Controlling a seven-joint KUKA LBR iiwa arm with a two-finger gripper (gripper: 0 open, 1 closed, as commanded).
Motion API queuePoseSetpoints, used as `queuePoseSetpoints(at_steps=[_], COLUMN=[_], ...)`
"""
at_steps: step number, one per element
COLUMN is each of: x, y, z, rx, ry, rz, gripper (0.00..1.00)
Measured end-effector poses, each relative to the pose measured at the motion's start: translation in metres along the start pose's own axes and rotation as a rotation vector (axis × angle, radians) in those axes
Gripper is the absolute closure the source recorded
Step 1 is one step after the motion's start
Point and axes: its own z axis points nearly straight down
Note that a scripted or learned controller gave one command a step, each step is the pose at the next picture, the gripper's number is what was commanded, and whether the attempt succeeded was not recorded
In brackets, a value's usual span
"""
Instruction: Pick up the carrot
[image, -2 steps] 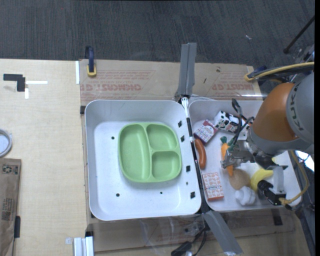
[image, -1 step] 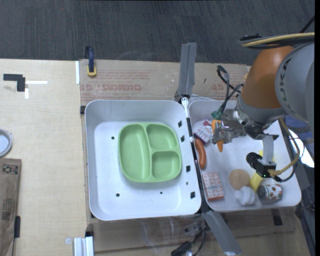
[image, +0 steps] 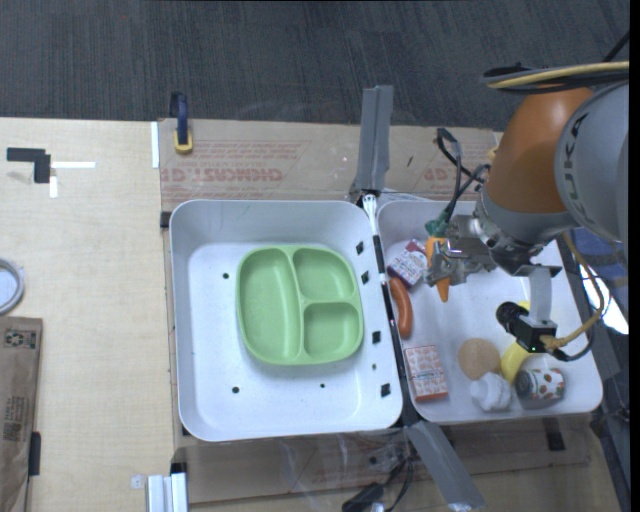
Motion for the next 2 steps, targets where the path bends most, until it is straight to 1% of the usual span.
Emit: queuePoseSetpoints(at_steps=[1,2], x=[0.0124,0.0114], y=[0.0231,0.0232], z=[-0.0097,-0.0177], rx=[-0.004,-0.001], ry=[0.000,-0.002], rz=[-0.075,-0.075], gripper=[1.00,1.00])
